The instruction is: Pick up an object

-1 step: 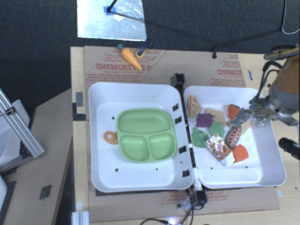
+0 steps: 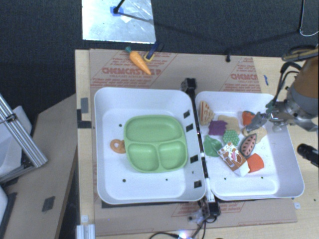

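Toys crowd the right bin [image 2: 286,185], which serves as my landmark: a purple piece [image 2: 217,128], green bits [image 2: 231,136], an orange piece [image 2: 255,163], a red piece [image 2: 248,117] and a printed white box [image 2: 232,157] lie heaped in its middle. Over that heap, toward the bin's right side, hangs the gripper [image 2: 256,122]; whether it grips anything, I cannot tell. Left of this bin, 1 more bin [image 2: 104,133] carries a green divided tray [image 2: 155,142] and a small pretzel [image 2: 118,146]. Beyond, an orange carrot [image 2: 140,62] rests on cardboard [image 2: 169,63].

Toy carrot [image 2: 139,62] lies on the bench (beside a metal sheet [image 2: 118,14]).
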